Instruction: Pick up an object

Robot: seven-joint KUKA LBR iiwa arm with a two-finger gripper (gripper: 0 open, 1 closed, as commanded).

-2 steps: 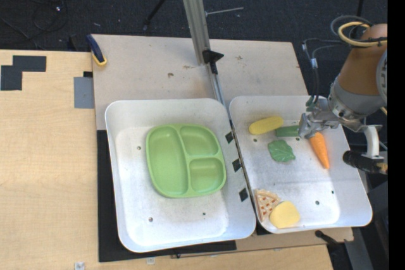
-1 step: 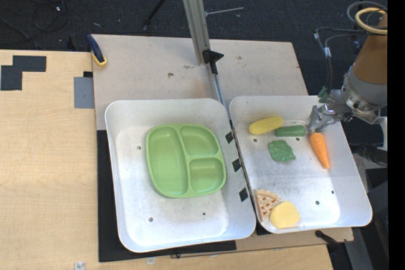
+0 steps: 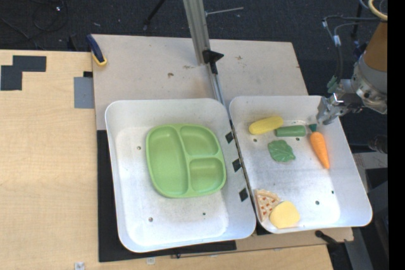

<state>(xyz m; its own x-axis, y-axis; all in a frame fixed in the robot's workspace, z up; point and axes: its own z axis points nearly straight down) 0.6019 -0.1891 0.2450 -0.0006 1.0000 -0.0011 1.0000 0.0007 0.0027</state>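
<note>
The right bin (image 3: 345, 199) holds a yellow banana-shaped piece (image 3: 266, 124), a dark green bar (image 3: 290, 131), a green leafy piece (image 3: 281, 151), an orange carrot (image 3: 319, 148), a waffle-patterned piece (image 3: 266, 202) and a yellow round piece (image 3: 285, 214). My gripper (image 3: 327, 112) hangs at the bin's far right rim, just above the carrot's top end and to the right of the green bar. Nothing shows between its fingers.
The left bin (image 3: 126, 199) carries a light green divided plate (image 3: 186, 160). A metal post (image 3: 196, 19) rises behind the bins. Black clips (image 3: 235, 164) sit along the seam between the bins. Wooden bench surface lies to the left.
</note>
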